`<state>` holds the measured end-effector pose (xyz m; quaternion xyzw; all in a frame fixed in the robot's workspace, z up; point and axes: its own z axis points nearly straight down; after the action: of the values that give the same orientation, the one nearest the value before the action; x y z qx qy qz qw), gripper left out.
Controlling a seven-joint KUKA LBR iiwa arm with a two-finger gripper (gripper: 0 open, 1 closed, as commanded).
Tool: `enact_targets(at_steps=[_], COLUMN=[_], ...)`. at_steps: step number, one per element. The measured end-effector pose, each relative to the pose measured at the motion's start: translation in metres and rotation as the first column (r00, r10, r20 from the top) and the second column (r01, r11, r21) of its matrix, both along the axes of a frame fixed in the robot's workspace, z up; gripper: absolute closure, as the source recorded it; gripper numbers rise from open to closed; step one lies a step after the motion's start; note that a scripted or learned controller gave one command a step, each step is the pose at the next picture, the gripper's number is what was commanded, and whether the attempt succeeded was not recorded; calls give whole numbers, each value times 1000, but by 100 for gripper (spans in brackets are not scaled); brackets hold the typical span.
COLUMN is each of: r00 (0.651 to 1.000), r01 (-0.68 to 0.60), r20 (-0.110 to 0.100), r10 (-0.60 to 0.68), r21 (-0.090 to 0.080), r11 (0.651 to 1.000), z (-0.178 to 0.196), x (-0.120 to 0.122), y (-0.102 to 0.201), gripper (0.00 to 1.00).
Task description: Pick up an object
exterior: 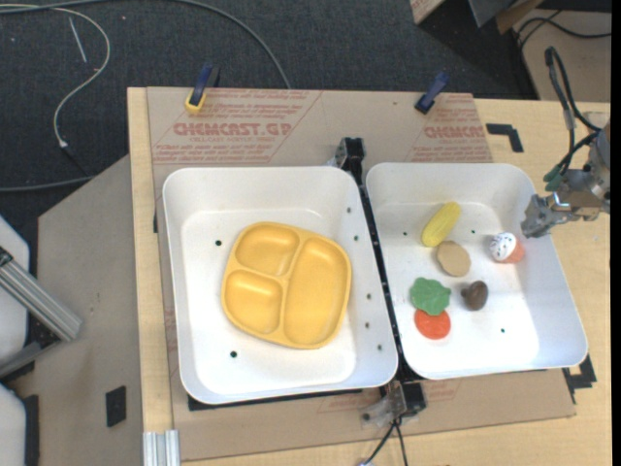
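White, shallow, side by side on the bench: left bin [179, 260] and right bin [553, 299]. Lying flat in the left bin, a yellow divided plate [286, 284].

Loose toy food in the right bin, none of it stacked:
- yellow corn cob [441, 223] toward the far side, tilted
- tan round piece [452, 258] just below the corn
- green broccoli piece [430, 294] touching a red-orange tomato [433, 324] on its near side
- small brown piece [474, 295] just right of the broccoli
- white spotted piece with an orange edge [504, 249] near the right wall

Over the right bin's right rim, the gripper [539, 216] – close beside the white spotted piece, nothing visibly held. Parted or closed – cannot tell.
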<state>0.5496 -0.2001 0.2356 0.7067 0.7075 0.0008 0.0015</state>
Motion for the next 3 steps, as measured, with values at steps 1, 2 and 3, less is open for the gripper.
enact_targets(at_steps=[1, 2, 3], r00=[1000, 1000, 1000], r01=[-5, -7, -7], r20=[-6, -3, -2], r10=[6, 7, 7], r21=[5, 5, 4], r11=[1000, 1000, 1000], z=[-11, -6, 3], x=[4, 14, 15], y=[57, 121, 177], gripper=[100, 100, 100])
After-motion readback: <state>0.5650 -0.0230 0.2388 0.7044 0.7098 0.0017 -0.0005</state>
